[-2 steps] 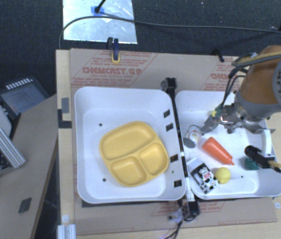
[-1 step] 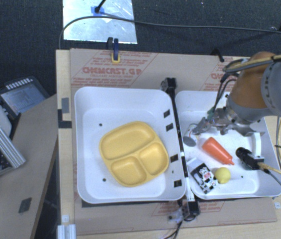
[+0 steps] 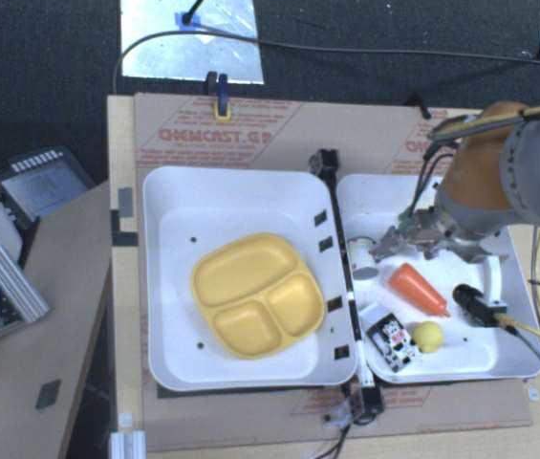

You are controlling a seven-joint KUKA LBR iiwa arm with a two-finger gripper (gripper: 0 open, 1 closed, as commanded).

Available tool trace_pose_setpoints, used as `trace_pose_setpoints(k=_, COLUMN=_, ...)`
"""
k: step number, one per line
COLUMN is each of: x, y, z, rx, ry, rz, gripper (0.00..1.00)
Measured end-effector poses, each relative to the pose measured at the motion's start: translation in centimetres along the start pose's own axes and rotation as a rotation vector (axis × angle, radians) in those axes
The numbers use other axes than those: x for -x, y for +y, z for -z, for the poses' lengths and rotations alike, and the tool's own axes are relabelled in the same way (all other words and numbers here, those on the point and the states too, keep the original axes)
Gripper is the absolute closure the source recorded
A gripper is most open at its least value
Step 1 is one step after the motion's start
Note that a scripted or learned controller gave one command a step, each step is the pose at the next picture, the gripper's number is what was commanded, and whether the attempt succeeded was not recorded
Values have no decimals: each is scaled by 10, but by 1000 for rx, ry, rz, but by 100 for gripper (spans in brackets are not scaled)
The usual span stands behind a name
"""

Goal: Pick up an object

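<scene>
From my remote seat I couldn't tell whether the gripper (image 3: 405, 240) was clenched or released; the carrot (image 3: 418, 289) lay just below it, lemon (image 3: 428, 337) further below.

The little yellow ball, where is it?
The yellow ball sits in the right bin, near its front edge, just below the orange carrot and beside the black-and-white block.

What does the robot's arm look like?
The arm is a fat, rounded tube, grey on top with an orange band just above the wrist. Thin dark cables run down beside the orange part. At its end sits a small grey metal gripper, bumpy with little parts, over the right white bin.
</scene>
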State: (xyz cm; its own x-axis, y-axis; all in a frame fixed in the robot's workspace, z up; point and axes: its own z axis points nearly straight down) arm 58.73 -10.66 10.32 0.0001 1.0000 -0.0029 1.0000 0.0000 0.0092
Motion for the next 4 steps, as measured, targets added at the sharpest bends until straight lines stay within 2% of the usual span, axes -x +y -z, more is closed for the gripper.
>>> trace_pose_setpoints(k=1, x=0, y=0, z=9, rx=-2, ry=0, rz=0, gripper=100)
trace_pose_setpoints(k=4, x=5, y=-5, z=141, rx=-3, ry=2, rz=4, gripper=100)
